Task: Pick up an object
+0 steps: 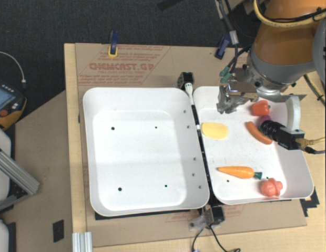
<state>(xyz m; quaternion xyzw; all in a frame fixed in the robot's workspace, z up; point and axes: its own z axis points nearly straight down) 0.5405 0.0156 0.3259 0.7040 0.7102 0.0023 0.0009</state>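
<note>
My gripper [225, 107] hangs low over the far left part of the right bin [297, 164], under the grey and orange arm. Just in front of it lies a pale yellow rounded object [214, 130] near the bin's left wall. A small red piece [260, 108] sits to the gripper's right. A red-orange sausage-like piece [257, 132] lies beside a black part of the arm. An orange carrot [236, 171] with a green end rests near the front, and a pink lumpy object [271, 187] sits at the front right. Nothing shows between the fingers.
The left bin [136, 151] stands beside the right one, with a black divider strip [200, 140] between them. Both rest on a brown board [126, 62]. Blue clamps [113, 42] sit at the board's far edge. Cables hang near the arm.
</note>
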